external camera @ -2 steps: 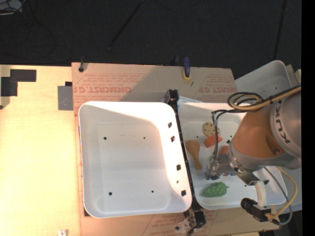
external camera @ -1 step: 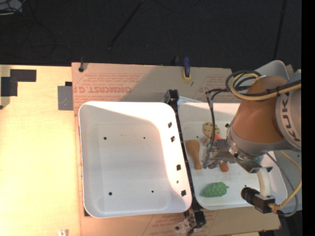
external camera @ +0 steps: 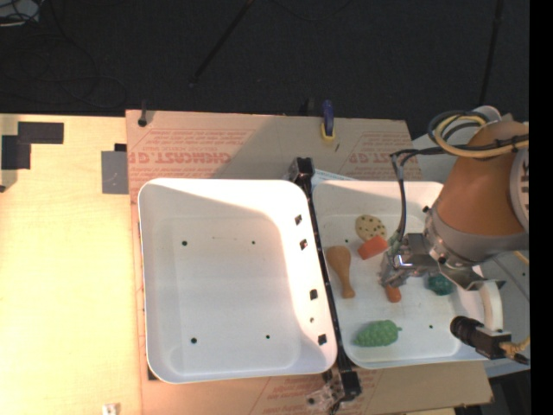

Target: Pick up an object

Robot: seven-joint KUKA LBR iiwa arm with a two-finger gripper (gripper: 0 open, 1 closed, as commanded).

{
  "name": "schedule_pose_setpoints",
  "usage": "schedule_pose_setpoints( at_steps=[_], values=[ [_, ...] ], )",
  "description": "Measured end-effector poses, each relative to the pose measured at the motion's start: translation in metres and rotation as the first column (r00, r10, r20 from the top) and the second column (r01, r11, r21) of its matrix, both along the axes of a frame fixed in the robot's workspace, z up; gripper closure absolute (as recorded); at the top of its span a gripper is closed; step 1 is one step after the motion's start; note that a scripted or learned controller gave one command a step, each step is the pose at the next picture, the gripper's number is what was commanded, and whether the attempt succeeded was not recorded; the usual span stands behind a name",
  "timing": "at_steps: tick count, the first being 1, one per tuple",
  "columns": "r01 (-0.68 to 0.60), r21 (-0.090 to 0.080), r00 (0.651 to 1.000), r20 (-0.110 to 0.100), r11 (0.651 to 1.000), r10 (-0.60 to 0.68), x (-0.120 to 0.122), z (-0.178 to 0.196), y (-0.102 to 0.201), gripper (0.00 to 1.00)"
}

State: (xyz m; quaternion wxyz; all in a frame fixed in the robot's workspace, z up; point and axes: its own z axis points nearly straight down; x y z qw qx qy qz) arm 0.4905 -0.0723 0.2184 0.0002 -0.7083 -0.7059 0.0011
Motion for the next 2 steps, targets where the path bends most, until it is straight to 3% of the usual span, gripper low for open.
schedule_pose_setpoints(
  at_steps=[1, 2],
  values=[
    [-0.001, 0.002, 1.0, -0.002, 1.0, 0.001, -0.001, -0.001, 0.002, 0.0],
    [-0.001, 0.0, 1.0, 0.003, 1.0, 0.001, 0.021, -0.134, -0.024, 0.0]
  ],
)
